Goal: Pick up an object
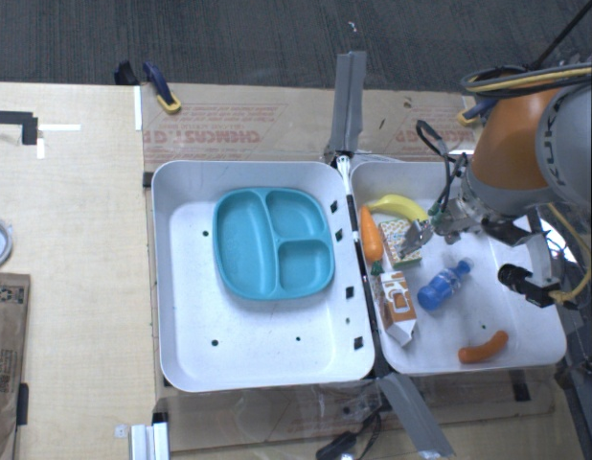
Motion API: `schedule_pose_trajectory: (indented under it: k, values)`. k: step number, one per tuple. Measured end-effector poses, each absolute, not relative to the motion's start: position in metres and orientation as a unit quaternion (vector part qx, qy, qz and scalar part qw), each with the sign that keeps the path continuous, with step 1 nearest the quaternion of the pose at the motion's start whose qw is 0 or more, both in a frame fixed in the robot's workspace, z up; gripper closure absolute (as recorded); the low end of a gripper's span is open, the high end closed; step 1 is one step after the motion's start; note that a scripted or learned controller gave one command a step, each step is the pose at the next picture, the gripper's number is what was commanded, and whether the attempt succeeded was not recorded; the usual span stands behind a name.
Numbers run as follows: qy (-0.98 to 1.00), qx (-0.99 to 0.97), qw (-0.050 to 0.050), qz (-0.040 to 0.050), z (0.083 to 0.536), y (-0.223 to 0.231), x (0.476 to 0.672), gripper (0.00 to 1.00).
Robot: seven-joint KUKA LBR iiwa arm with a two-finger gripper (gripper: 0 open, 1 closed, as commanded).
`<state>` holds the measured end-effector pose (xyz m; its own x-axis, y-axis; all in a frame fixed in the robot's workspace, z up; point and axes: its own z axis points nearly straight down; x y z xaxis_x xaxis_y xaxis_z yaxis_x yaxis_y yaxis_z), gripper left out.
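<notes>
The gripper (428, 230) is hovering in the right bin (526, 353), its opening impossible to tell and nothing visibly held, with 1 banana (397, 205) lying just beside it, likely light, soft, bruisable, best pinched across its middle.

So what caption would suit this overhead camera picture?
Arm's gripper hovering by a banana in the right bin; blue plate in the left bin.

Two white bins (171, 286). Left of the gripper (428, 233), a turquoise divided plate (274, 242). Beside the gripper, a yellow banana (396, 205) and orange carrot (372, 236). Below it, a blue bottle (443, 286), orange-and-white carton (397, 305) and orange sausage (483, 347).
</notes>
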<state>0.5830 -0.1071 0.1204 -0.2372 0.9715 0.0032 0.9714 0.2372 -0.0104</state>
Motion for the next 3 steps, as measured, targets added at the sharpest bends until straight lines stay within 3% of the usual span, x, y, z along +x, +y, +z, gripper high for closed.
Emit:
schedule_pose_trajectory:
  k: [1, 2, 3]
  values:
    - [-0.848, -0.53, 0.001, 0.0012, 0.188, -0.074, 0.582, 0.0]
    - [-0.76, -0.65, -0.001, -0.0007, 0.095, -0.145, 0.61, 0.0]
    - [-0.761, -0.649, 0.0, -0.0019, 0.102, -0.144, 0.612, 1.0]
